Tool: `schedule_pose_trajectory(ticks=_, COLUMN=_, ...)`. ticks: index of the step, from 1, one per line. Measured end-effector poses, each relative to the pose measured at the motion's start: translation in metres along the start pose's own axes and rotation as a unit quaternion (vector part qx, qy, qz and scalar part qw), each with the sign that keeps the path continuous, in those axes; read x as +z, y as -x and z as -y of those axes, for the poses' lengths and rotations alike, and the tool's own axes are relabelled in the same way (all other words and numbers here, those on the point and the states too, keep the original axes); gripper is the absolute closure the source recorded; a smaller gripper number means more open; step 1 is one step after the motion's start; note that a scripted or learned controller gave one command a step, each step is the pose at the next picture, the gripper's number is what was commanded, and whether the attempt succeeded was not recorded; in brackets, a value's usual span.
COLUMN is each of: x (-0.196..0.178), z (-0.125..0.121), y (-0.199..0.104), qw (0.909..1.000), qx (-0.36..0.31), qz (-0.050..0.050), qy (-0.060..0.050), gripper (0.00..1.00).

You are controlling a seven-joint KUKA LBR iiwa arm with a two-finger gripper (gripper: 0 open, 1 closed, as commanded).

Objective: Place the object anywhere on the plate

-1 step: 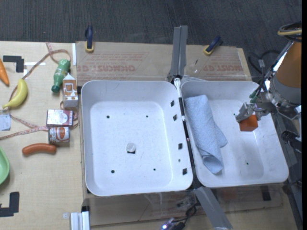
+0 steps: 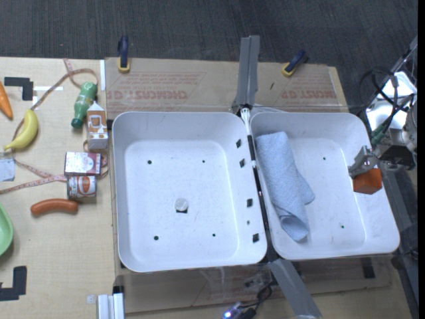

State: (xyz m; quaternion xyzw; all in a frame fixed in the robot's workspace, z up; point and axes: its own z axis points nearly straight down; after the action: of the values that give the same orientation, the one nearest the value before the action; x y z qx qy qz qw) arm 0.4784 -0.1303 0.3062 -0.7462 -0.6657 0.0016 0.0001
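The gripper [image 2: 363, 163] hangs over the right bin's [image 2: 332, 244] right rim; I cannot tell whether it is open or closed. The small pale object [image 2: 181, 205] lies well to its left in the left bin [image 2: 126, 198], beyond the towel [image 2: 282, 178], and the green plate [image 2: 3, 231] sits farther left still.

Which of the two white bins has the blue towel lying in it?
The right-hand bin, the one nearer the arm, holds the folded blue towel. The left-hand bin holds a small pale object instead.
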Motion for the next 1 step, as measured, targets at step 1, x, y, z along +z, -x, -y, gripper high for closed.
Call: schedule_pose_trajectory(ticks=1, x=-0.0161, z=-0.0011, y=0.0139, qw=0.9989, qx=-0.046, qz=0.0, qy=0.0, gripper=1.0)
